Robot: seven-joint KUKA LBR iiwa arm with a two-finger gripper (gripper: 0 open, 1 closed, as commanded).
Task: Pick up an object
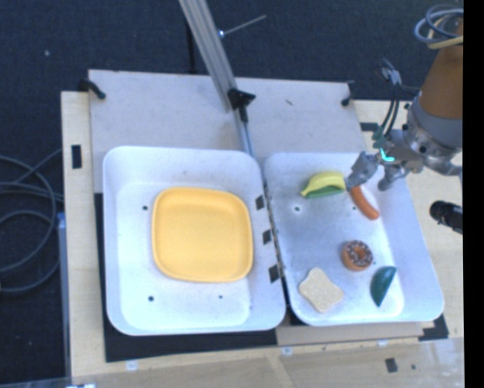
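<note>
The right bin (411, 297) holds a yellow-green banana-shaped piece (322, 185), an orange carrot-like stick (365, 202), a round brown doughnut (357, 255), a beige slice of bread (321, 289) and a dark green wedge (382, 284). My gripper (376, 170) hovers over the bin's upper right part, just above the top end of the orange stick. Its two fingers are spread apart, with nothing between them.
The left bin (120, 176) holds a square yellow plate (202, 234). A slanted metal pole (213, 47) rises behind the bins and is clamped at the back edge between them. Cables lie on the dark floor at the left.
</note>
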